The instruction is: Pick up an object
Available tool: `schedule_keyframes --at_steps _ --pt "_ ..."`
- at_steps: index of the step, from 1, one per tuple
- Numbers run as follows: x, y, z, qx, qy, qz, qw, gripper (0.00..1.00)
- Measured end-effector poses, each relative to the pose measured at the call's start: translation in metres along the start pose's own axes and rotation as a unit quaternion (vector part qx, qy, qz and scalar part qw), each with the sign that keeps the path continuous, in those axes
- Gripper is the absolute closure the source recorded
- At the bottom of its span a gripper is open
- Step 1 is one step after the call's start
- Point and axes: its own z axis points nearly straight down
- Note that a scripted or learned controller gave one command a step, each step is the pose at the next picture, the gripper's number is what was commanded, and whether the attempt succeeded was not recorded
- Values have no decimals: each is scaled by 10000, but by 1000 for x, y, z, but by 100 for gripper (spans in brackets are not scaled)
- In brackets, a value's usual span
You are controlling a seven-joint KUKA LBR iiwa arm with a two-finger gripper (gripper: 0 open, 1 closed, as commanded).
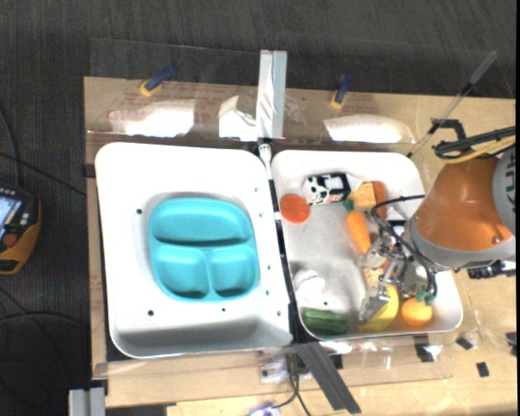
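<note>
The gripper (383, 295) is down in the right bin (329, 248), right over the yellow fruit (378, 312); I'd say it's at the grasp, needing a clean close and lift. Whether it grips anything I cannot tell. An orange (416, 310) crowds beside it, a carrot (357, 230) just behind

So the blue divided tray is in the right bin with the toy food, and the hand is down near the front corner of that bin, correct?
Not quite. The camera view shows the blue divided tray in the left bin, alone. The toy food, such as the carrot, is in the right bin, where the hand is indeed down near the front corner.
</note>
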Motion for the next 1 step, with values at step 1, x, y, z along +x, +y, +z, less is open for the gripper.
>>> schedule_keyframes --at_steps 1 --pt "-33 41 1 8 18 133 9999 0"
